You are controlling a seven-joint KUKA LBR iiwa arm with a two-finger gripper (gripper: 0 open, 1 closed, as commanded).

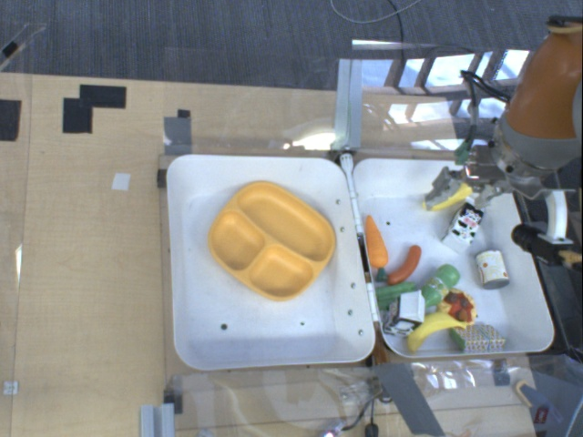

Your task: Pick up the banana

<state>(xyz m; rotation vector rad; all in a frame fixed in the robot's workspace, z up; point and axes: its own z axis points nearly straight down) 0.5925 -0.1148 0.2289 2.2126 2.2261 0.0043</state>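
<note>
Heads up, you're not done. The arm (547, 89) hangs over the right bin (410, 176)'s far end, and the gripper (449, 189) sits on a small yellow piece (453, 200). I can't tell if the claw is wide or clamped. What I take for the banana (426, 333) lies at that bin's near edge in clutter. Wooden bench (73, 244) to the bin's left, dark carpet (182, 16) beyond it.

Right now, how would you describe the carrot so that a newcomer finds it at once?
Start at the right white bin of the two. Along its left wall, beside the divider between the bins, lies the carrot. It is plain orange and tapers to a point, while the sausage next to it is redder and round-ended.
</note>
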